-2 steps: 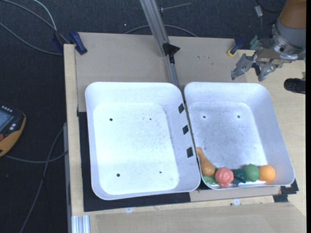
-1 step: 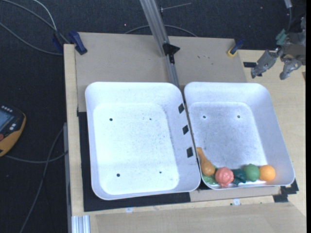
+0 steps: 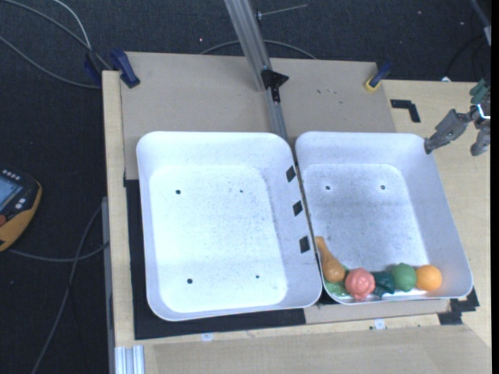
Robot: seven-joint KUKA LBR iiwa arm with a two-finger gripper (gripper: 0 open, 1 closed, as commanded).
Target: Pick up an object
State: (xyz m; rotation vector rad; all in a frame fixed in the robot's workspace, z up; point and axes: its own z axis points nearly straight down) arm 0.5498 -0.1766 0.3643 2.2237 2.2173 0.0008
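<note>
Since the gripper (image 3: pixel 460 131) hangs at three o'clock beyond the right bin (image 3: pixel 437 201), apparently spread with nothing between its fingers, the pick seems not begun. The toys, orange ball (image 3: pixel 429 277) included, crowd that bin's six-o'clock edge.

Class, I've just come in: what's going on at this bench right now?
A robot arm's end effector hovers at the right edge, above the far right corner of the right bin, holding nothing. The toys lie in a row along that bin's near edge: an orange carrot, a pink ball, a green ball and an orange ball. No pick has been made.
</note>
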